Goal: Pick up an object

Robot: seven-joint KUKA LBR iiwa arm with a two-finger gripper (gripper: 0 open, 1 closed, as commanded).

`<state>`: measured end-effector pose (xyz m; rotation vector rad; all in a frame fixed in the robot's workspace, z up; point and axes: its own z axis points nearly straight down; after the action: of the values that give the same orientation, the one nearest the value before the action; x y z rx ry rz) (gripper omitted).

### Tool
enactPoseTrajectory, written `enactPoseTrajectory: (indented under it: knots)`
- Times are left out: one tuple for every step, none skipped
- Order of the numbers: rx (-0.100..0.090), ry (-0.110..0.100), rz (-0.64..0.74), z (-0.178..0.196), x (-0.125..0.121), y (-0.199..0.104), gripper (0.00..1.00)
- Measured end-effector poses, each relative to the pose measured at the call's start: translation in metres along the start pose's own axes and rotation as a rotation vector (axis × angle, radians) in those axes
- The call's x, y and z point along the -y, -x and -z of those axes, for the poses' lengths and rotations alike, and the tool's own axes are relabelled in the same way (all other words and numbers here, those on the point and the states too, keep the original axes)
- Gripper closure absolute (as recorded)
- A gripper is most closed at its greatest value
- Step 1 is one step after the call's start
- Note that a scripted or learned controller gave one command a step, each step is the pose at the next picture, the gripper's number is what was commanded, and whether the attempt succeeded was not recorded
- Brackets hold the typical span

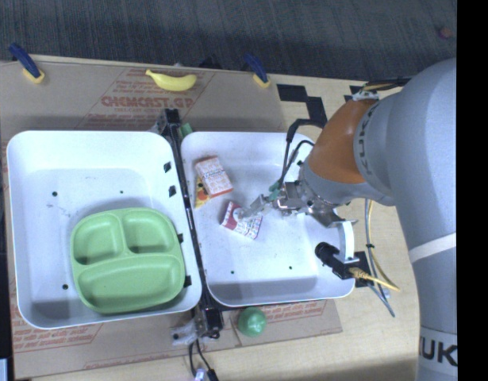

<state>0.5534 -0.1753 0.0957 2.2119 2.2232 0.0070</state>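
Camera view: pincer (pixel 263 202) sits beside the red-and-white packet (pixel 242 220); open or closed, I cannot tell. Go straight down, squeeze gently.

Readable print on the bench and the arm

The brown cardboard sheet (pixel 140 101) under the bins is showing red lettering that is reading roughly "CHEMCAST GP", and white letters "UK", cut off at the picture's edge, are standing on the arm's grey base (pixel 436 354); print on the small packets is staying too blurred.
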Motion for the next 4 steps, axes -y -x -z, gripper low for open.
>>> enactPoseTrajectory:
  knots:
    - [-0.002, -0.007, -0.001, 0.009, -0.037, -0.02, 0.0]
    - [-0.002, -0.006, 0.005, 0.019, -0.037, -0.02, 1.0]
    - [0.001, -0.006, -0.001, 0.084, 0.01, 0.024, 1.0]
    - [-0.001, -0.008, -0.001, 0.119, 0.076, -0.01, 1.0]
